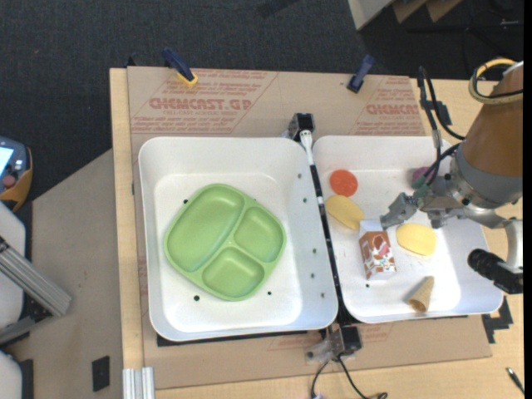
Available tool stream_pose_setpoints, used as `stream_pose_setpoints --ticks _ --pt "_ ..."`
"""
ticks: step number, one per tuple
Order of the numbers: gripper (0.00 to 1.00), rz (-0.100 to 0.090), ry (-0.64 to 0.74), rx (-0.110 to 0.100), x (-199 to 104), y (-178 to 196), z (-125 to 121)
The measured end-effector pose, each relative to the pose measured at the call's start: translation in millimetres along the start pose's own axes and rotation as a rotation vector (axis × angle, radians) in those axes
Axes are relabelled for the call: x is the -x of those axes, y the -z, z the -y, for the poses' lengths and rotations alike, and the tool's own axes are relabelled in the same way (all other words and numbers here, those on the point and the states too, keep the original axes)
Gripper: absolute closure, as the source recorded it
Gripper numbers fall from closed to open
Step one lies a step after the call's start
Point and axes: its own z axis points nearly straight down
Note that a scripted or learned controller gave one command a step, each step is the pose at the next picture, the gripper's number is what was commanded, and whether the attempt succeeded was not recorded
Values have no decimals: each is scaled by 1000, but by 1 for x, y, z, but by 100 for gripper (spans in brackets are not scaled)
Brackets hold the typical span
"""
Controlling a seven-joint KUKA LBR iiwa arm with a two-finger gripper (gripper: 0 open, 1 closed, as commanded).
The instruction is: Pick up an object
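**Choosing a target in the right bin**

We are seeing a green divided plate [225, 241] lying in the left bin [150, 223]. In the right bin [366, 306] an orange ball [343, 182], yellow lemon [343, 211], snack packet [377, 253], yellow piece [416, 239] and cone [421, 293] are lying. We are holding the gripper [405, 210] just above the yellow piece; we cannot tell its finger state, so we are advising centring before descending
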Motion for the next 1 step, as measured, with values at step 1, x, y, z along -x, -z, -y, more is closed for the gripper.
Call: stream_pose_setpoints --ticks 1 --pt "0 -3 4 -8 -22 -119 -54"
